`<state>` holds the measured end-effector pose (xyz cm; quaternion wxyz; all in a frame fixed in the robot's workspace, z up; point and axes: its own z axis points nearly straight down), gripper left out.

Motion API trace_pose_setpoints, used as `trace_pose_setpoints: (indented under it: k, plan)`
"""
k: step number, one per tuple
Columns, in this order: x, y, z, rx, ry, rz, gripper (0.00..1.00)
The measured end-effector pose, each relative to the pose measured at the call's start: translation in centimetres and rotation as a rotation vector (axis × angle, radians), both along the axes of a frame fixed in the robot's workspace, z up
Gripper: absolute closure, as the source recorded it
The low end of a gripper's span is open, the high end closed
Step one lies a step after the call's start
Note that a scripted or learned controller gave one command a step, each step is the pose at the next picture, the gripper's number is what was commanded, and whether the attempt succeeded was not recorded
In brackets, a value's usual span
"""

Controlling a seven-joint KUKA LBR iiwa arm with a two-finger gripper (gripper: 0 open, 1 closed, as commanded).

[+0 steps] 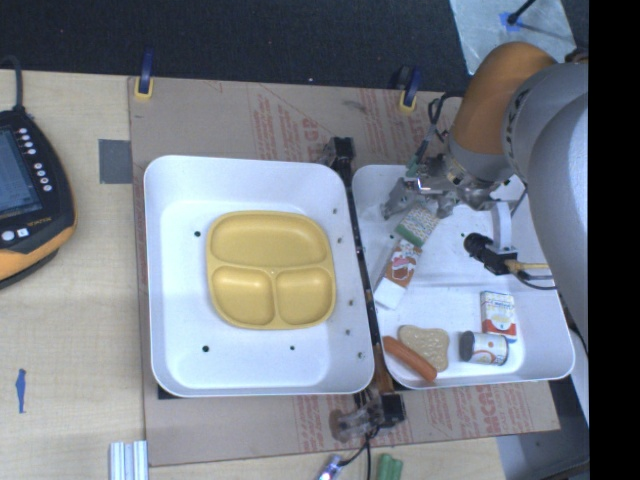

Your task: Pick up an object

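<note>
Camera view: gripper [418, 196] low over the right bin's [450, 293] far-left corner; whether it is spread or closed cannot be told.
Six things crowd this bin: one green packet [418, 226] just beside the gripper, one red-and-white sachet [402, 265], bread slice [427, 342], sausage [410, 359], small can [485, 348], carton [497, 314]. One yellow plate [270, 268] lies in the left bin [172, 268].

You had the gripper [412, 196] low over the far left corner of the right bin [445, 290], just above a green-and-white packet [418, 226], with a red-and-white packet [400, 266] lying just nearer to you. Along that bin's near side you saw a sausage [410, 358] touching a bread slice [426, 343], then a small can [485, 348] on its side and a little carton [498, 313] behind it. The left bin [160, 268] held a yellow divided plate [270, 268].
</note>
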<state>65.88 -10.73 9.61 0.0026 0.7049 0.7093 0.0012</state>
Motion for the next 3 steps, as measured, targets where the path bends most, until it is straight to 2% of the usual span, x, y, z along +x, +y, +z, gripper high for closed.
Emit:
trace_pose_setpoints:
  k: [1,2,3]
  plan:
    - [-0.1,0.7,0.0,-0.002,0.002,-0.003,0.00]
    - [-3.3,0.1,-0.4,-0.001,0.004,-0.002,0.00]
    - [-0.2,1.1,-0.4,0.003,0.007,-0.003,0.00]
